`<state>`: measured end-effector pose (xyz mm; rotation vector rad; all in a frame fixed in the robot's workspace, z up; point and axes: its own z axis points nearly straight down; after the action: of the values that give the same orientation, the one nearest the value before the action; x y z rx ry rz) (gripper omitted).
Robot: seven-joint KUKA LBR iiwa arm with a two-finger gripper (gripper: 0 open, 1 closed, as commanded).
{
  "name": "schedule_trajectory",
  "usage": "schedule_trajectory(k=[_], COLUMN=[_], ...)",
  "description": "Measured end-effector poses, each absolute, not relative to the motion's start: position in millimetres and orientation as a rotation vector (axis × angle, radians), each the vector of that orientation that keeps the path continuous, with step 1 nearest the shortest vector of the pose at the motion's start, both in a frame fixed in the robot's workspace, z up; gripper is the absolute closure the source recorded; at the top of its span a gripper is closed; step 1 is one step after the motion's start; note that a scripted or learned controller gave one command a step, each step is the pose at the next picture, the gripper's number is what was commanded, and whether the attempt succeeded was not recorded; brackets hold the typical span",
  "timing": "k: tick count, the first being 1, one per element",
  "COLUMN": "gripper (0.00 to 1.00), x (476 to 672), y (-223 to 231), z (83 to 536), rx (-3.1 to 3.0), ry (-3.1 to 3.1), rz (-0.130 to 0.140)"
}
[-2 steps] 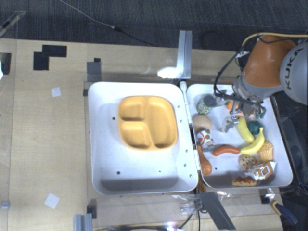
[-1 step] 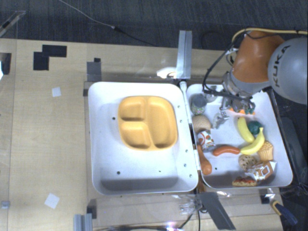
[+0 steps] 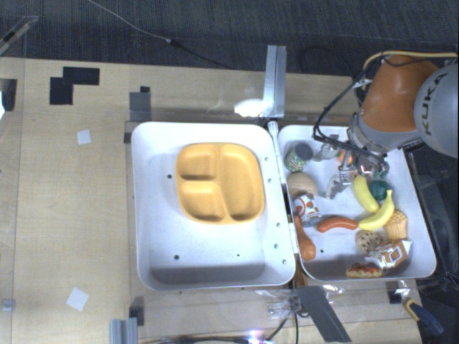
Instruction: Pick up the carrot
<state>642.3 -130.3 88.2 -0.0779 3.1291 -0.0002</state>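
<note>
The carrot [image 3: 304, 239] lies in the right-hand bin [image 3: 423, 260], hard against that bin's left wall, a slim orange piece running near-far with its fat end toward the near side. Just beside its far tip sits a small white item with orange markings [image 3: 308, 208], and a sausage [image 3: 337, 224] lies just to its right.

The gripper [image 3: 353, 172] hangs over the far half of the same bin, well apart from the carrot, up and to the right of it; nothing shows between its fingers, though whether they are spread or closed I can't make out from here. Beneath the wrist is a banana [image 3: 373, 205].

Both white bins rest on a pale wooden bench [image 3: 64, 221] with a few black blocks and scraps of tape on it, and dark carpet [image 3: 179, 13] behind, crossed by a thin cable.

By count: two bins, one carrot, one sausage, one banana, one dark-lidded can [image 3: 297, 155], one slice of pizza [image 3: 362, 269]. The left bin [image 3: 154, 256] holds one yellow divided plate [image 3: 218, 182] with three compartments.
</note>
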Motion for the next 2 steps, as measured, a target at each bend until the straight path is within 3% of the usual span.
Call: schedule_trajectory(k=[1,2], gripper=[0.0,0.0], x=[667.9,598.9], y=[-112,-201], z=[89,89], rx=[0.084,0.069], ry=[3.148,3.13], rz=[-0.004,-0.008])
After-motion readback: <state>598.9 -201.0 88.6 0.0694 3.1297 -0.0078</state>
